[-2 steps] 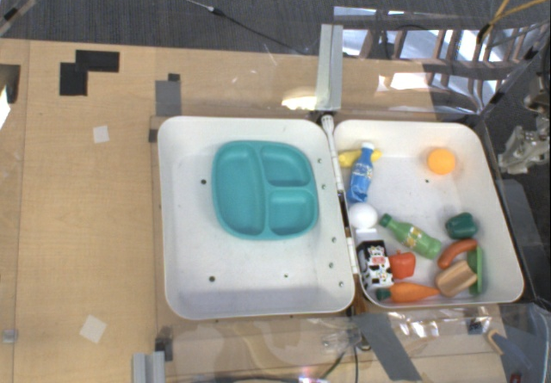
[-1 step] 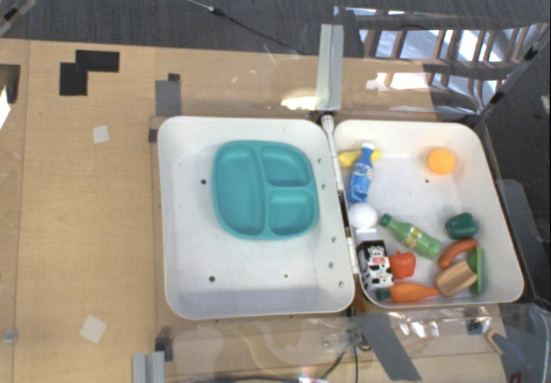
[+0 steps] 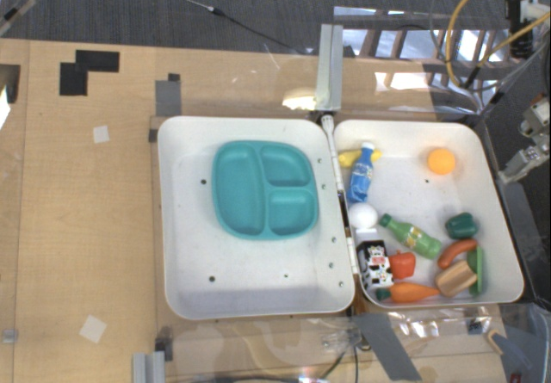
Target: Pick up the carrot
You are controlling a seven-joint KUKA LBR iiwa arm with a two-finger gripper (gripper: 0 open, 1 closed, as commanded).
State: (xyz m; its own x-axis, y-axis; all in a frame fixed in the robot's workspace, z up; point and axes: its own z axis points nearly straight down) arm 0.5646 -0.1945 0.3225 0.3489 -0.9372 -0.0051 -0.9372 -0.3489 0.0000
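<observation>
Partly cut off at the right edge, my arm shows as grey and white pieces over the far right corner of the right bin. My gripper hangs just outside that bin's right wall, and I cannot tell whether it is open or closed. It is well apart from the carrot.

The carrot lies flat against the near wall of the right bin, its tip pointing right. It sits just below a black-and-white carton and a small red piece. The carton's print is too small to read.

A tan bread-like piece lies right of the carrot's tip, with a green strip beside it and a red sausage-shaped toy above. Farther back lie a green bottle, a dark green pepper, a white ball, an orange ball and a blue bottle, whose label is blurred. A yellow item is half hidden behind the blue bottle.

The left bin holds a teal divided plate. Both bins rest on the wooden worktop.
</observation>
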